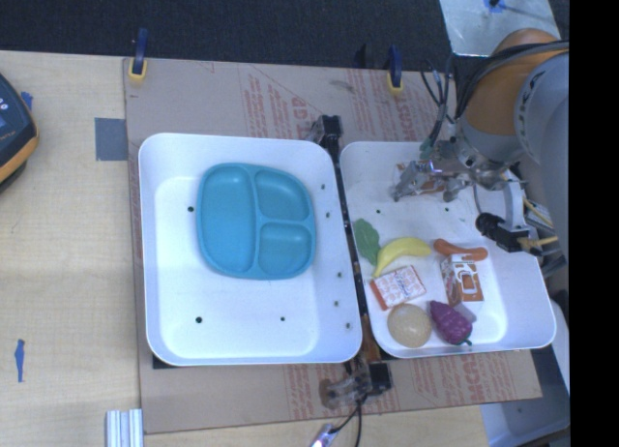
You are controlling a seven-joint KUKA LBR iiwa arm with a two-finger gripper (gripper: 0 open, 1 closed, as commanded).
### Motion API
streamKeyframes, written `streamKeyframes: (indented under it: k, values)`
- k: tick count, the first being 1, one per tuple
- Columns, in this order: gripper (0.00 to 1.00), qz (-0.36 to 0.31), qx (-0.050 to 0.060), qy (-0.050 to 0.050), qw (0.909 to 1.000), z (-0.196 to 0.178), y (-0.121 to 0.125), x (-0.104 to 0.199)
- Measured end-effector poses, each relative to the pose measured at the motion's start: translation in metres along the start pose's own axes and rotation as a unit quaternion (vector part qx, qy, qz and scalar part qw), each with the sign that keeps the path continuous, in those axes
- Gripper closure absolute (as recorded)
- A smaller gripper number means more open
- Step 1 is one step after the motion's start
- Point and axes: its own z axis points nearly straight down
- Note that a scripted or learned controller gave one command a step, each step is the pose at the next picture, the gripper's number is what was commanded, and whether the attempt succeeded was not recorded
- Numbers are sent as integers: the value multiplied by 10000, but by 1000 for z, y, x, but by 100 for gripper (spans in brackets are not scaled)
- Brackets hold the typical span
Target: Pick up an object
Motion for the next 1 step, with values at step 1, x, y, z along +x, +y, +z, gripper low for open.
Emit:
streamKeyframes:
  k: [1]
  values:
    - [0, -16, -86, -19, 10000, -100, -15, 135]
